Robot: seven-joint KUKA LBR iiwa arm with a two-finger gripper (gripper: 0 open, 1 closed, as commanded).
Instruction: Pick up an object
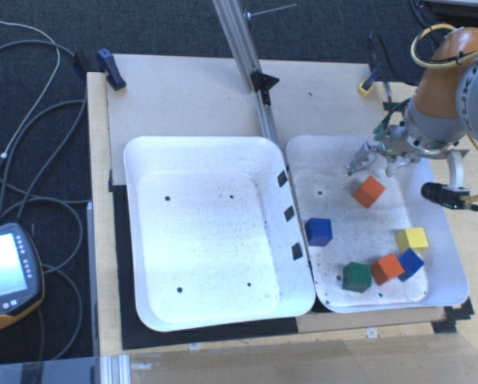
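Though spread, gripper (374, 160) above orange block (369, 191)

Both bins are white and peppered with fine dark specks: the left bin (206, 230) and the right bin (335, 214), whose shared edge carries small black tabs (289, 213). Inside the right bin, an orange cube (369, 191) lies nearest the grey arm with its orange band (447, 74), a blue cube (319, 231) sits close to the left bin, and along the near rim are a green cube (356, 277), a second orange cube (387, 268), a darker blue cube (410, 262) and a yellow cube (412, 238). The bench (182, 94) behind the bins is pale beige, with a blue clamp (110, 68) at its far left corner.
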